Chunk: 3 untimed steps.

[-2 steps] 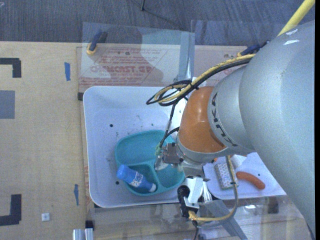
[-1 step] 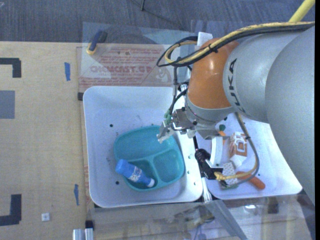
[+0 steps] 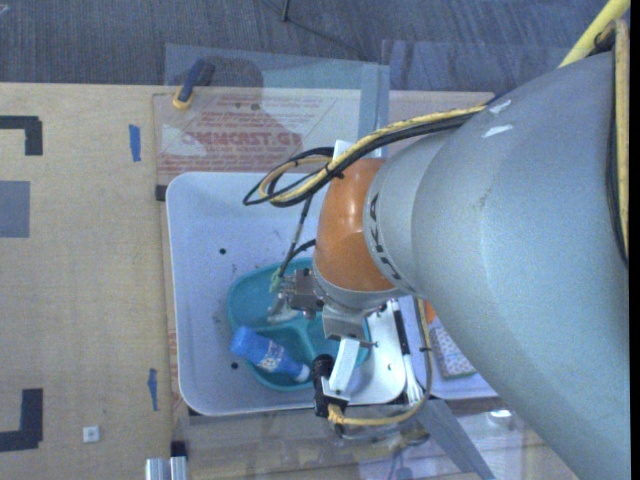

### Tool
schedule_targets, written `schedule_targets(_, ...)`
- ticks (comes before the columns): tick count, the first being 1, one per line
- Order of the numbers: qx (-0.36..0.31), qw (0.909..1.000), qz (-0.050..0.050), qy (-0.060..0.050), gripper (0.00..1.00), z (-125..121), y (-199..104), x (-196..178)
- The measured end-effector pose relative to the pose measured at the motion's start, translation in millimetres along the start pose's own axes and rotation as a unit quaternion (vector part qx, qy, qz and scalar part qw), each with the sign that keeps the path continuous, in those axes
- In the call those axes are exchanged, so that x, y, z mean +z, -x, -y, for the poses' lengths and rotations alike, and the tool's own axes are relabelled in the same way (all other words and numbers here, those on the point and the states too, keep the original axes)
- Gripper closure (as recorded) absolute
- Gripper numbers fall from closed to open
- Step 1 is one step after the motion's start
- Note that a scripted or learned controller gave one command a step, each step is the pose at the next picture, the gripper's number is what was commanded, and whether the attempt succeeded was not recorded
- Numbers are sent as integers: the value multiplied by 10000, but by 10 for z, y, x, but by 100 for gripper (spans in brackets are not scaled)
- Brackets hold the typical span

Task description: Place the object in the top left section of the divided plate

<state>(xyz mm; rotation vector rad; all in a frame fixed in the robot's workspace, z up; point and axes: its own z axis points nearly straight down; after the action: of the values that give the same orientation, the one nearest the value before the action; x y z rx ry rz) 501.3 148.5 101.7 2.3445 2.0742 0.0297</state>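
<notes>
A teal divided plate [image 3: 262, 290] sits in the lower middle of a shallow white bin [image 3: 200, 228], its right side hidden beneath the grey arm and its orange band. A raised rib can be made out dividing the plate's visible part into sections. A small blue object [image 3: 262, 352] with a white end lies tilted across the plate's lower section, the blue end toward the left and the white end pointing lower right, close to the plate's near rim.
</notes>
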Motion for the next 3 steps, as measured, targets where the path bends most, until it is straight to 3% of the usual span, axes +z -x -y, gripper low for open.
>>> schedule_targets(1, 54, 10000, -16, 22, 100, -33, 26, -120)
schedule_targets(2, -657, 9975, -195, 173, 100, 27, 210, -49)
schedule_targets(3, -534, 9985, 29, -123, 100, 155, 593, -167)
